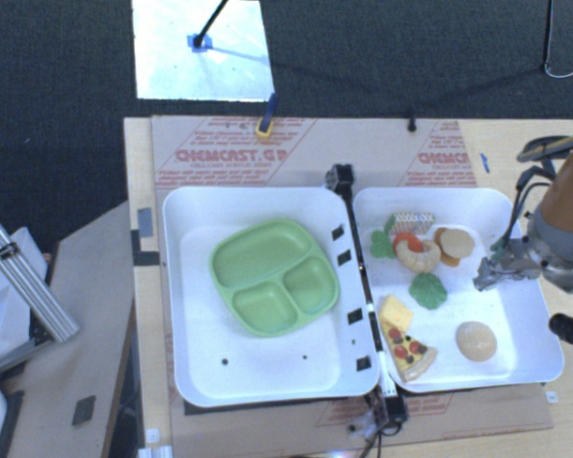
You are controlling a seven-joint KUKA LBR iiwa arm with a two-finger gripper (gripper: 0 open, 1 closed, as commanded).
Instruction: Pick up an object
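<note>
Objects for picking, a jumble of toy food, lie in the right-hand shallow white bin (530, 351): a round pale-beige bun-like piece (476, 341) near the front, a yellow wedge of cheese (395, 313), a pizza slice with red dots (411, 352), a dark green leafy piece (427, 290), a brown-and-cream bread-like piece (454, 245), and a red, orange and tan cluster (412, 250) beside it. None of them is lifted yet.

The gripper (499, 270) hangs at the bin's right side, above bare floor between the bread-like piece and the beige round piece, apart from both. We cannot tell how wide it stands, because it shows as a dark grey shape with no clear gap; nothing shows inside it.

The left-hand white bin (190, 302) holds a light green divided plastic tray (269, 276), well apart from the gripper.

From here we see several risks. If the gripper goes straight down, we judge it would meet bare bin floor and close on nothing. The beige round piece looks smooth and domed, so it may squirt out sideways. The clustered pieces near the bread touch one another, so a grasp there could catch two or nudge a neighbour. The bin's right wall is near, and a descent close to it could strike the rim.
</note>
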